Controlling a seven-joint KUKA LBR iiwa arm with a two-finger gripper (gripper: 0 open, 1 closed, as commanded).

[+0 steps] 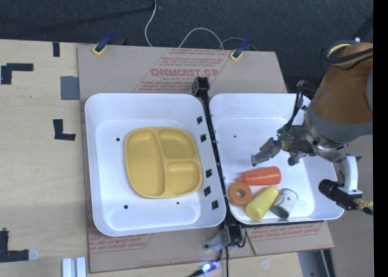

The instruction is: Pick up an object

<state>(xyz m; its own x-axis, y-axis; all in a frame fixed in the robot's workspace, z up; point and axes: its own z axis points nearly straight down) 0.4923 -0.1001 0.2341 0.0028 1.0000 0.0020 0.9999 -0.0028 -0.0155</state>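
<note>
I see the grey two-finger gripper point(271, 152) spread open over the right white bin point(242, 109), nothing between its fingers. Just near of it lies the orange-red cylinder point(261, 176), long axis running left to right. Nearer still are an orange ring point(240, 193) and a yellow bottle point(262, 203). A yellow divided plate point(162, 162) sits in the left white bin point(106, 148).

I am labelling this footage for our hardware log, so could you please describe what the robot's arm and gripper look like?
The arm is thick and rounded, with a wide orange band above a grey wrist section. A dark cable runs down beside it. The gripper is dark grey metal, angular and slim. A white bracket with a black cylindrical part sits below the wrist.
</note>
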